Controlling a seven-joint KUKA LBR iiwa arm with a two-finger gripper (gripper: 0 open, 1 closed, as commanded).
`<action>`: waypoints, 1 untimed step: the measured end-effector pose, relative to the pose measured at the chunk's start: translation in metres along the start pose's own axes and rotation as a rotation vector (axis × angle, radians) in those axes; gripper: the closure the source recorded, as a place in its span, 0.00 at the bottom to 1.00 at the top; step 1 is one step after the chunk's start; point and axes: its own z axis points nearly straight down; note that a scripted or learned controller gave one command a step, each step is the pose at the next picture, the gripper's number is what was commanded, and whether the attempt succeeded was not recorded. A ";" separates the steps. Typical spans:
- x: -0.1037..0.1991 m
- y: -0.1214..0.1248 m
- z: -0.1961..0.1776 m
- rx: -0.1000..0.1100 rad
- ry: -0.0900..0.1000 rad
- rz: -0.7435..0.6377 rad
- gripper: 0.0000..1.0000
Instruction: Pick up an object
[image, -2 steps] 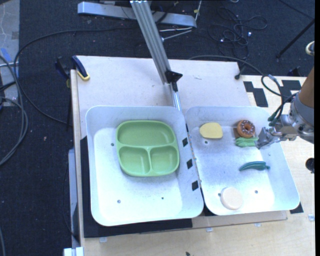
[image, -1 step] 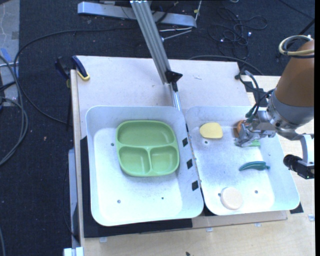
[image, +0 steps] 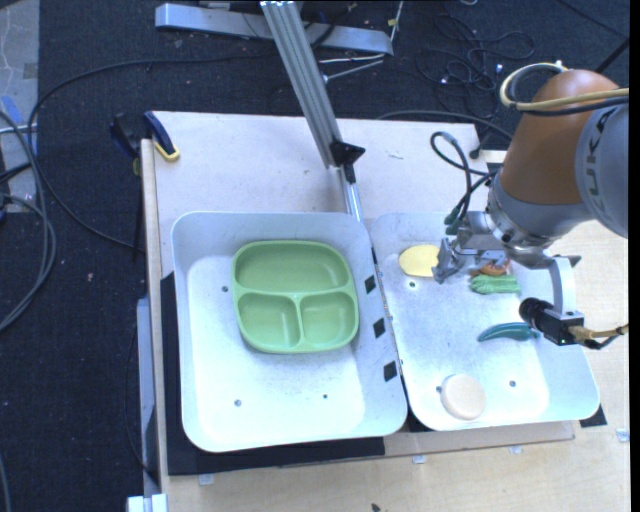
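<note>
Two shallow white bins side by side on the pale worktop (image: 250, 160), filling most of it from the left edge to the right. In the left bin (image: 200, 400), a green divided plate (image: 295, 297) with three compartments, lying flat towards the worktop's far edge. In the right bin (image: 575, 375), four small things well apart from that plate: a yellow disc (image: 418, 261) by the bin's far left corner, an orange-and-green piece (image: 493, 280) just right of it, a teal curved piece (image: 505, 332) nearer the worktop's near edge, and a pale round lump (image: 463, 396) close to the bin's near rim. Reaching in over the worktop's right edge, the grey arm (image: 555, 190), orange band uppermost, wrist bent down into the right bin. Jaws low between the yellow disc and the orange-and-green piece, just beside both; impossible to tell whether released or clenched, and nothing plainly gripped. Slanting down from beyond the far edge to the gap between the bins, a silver metal strut (image: 310, 85). At the worktop's far left corner, a blue and yellow clamp (image: 160, 138). All round on the dark floor, black cables (image: 70, 200).
</note>
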 end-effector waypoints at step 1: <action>0.045 0.027 -0.006 -0.003 0.001 0.000 1.00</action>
